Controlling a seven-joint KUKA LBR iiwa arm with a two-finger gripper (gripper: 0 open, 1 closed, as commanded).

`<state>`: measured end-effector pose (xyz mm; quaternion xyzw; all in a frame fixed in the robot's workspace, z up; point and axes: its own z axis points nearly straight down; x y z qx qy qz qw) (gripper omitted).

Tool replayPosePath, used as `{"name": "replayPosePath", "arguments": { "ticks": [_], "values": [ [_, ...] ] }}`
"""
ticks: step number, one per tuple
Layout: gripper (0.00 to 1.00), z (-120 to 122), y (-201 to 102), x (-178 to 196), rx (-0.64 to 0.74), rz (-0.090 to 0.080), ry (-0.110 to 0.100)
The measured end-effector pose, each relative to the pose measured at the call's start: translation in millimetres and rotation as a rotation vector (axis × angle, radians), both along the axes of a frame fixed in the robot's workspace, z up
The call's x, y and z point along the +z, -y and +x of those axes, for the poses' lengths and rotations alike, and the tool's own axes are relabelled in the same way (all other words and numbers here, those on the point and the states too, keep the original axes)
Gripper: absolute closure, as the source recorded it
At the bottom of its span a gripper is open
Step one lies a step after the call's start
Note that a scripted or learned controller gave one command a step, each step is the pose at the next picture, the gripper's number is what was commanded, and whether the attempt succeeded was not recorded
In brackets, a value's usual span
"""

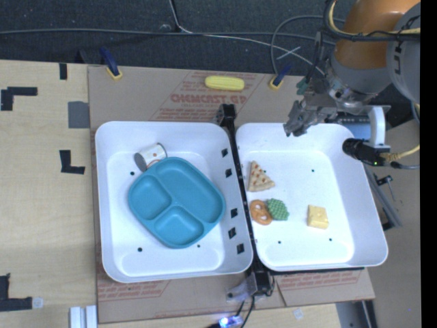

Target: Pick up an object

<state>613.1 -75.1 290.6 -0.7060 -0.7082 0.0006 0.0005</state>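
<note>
My gripper [299, 125] hangs over the far edge of the right bin [355, 183], above its back wall, with nothing seen between its fingers. In that bin lie a pizza-slice toy [259, 177], a pretzel [259, 212], a green leafy piece [278, 210] and a yellow cheese block [317, 216]. They sit toward the bin's left and middle, well in front of the gripper. The left bin [113, 183] holds a blue divided plate [176, 201] and a small tin can [150, 156] lying on its side.
A yellow banana-shaped toy [224, 83] lies on the cardboard behind the bins. Black clips line the seam between the bins [235, 183]. Blue clamps hold the cardboard at the back. Cables hang near the arm at the upper right.
</note>
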Motion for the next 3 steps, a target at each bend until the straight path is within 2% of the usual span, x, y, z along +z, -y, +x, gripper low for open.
{"name": "replayPosePath", "arguments": {
  "ticks": [1,2,3],
  "values": [
    [1.00,-23.2,-49.7,-19.1,0.000,0.000,-0.002],
    [1.00,-31.1,-97.5,-22.3,0.001,0.000,-0.001],
    [1.00,-49.9,-155.0,-41.3,0.002,0.000,-0.002]
  ]
}}
